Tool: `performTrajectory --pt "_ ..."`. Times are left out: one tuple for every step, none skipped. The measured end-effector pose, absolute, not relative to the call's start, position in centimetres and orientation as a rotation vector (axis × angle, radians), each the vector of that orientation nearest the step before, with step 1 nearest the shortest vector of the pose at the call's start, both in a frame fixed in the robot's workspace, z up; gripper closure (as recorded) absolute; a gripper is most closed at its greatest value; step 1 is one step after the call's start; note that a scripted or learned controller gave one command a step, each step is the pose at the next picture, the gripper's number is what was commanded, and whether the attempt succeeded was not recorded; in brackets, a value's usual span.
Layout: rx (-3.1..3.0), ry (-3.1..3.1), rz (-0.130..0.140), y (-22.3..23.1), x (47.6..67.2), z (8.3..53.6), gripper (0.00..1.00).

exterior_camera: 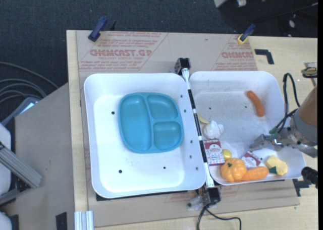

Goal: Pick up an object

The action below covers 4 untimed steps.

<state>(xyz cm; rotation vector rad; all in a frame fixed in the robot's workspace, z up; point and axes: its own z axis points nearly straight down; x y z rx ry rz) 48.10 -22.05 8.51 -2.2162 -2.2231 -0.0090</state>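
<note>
"CHEMCAST GP" printed on tabletop point(126, 52) sheet. Tool point(263, 142) low in right bin point(229, 78), reaching from right, fingers spread, gripping nothing, near toy food.

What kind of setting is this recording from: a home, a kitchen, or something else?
Most likely a robotics lab bench. Two white bins sit on a protective board clamped to the bench by clips, cables trail over dark carpet, and the contents are toy foods like the plastic hot dog.
</note>
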Motion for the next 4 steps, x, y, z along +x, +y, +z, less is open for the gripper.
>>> performTrajectory --pt "-2.216 -2.223 -0.009 -22.05 48.1 8.51 0.0" --pt "-2.216 -2.223 -0.009 -22.05 48.1 8.51 0.0" --pt "-2.216 -2.223 -0.009 -22.05 48.1 8.51 0.0" --pt "-2.216 -2.223 -0.009 -22.05 48.1 8.51 0.0"
